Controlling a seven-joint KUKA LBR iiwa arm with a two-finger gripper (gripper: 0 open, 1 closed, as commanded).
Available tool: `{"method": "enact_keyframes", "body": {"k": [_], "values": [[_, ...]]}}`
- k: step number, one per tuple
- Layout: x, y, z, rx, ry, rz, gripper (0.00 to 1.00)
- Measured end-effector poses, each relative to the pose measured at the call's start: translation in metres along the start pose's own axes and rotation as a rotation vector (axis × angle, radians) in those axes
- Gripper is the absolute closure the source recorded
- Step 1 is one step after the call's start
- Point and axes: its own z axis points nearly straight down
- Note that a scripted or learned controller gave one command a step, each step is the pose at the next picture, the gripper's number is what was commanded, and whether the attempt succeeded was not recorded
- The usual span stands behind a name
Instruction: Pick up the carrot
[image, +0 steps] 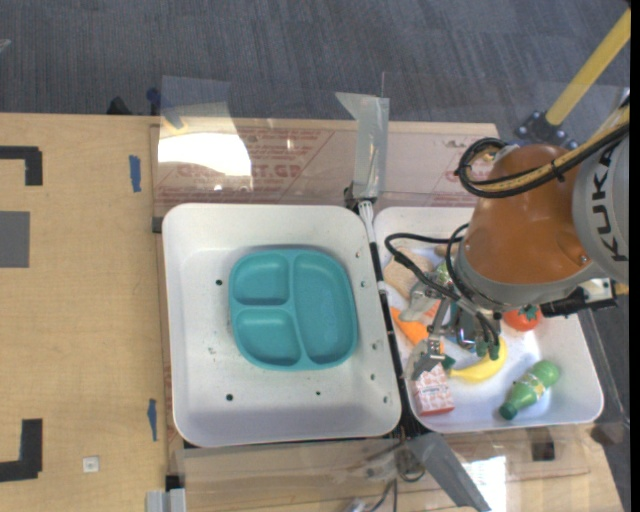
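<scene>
The carrot is an orange piece lying in the right bin near its left wall, partly covered by the gripper. My gripper hangs low over the bin just right of the carrot, under the arm's orange band. Cables and the wrist hide its fingertips.
The left bin holds a teal divided plate. The right bin also holds a yellow banana, a green bottle, a red-and-white carton and a red tomato, all crowded round the gripper.
</scene>
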Motion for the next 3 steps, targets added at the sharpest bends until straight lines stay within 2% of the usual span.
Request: {"method": "enact_keyframes", "body": {"k": [1,2,3], "values": [[0.012,0.016,0.000,0.000,0.002,-0.108,0.00],[-0.022,-0.010,0.000,0.000,-0.002,-0.399,0.00],[-0.005,-0.043,-0.001,0.000,0.002,-0.347,0.00]]}}
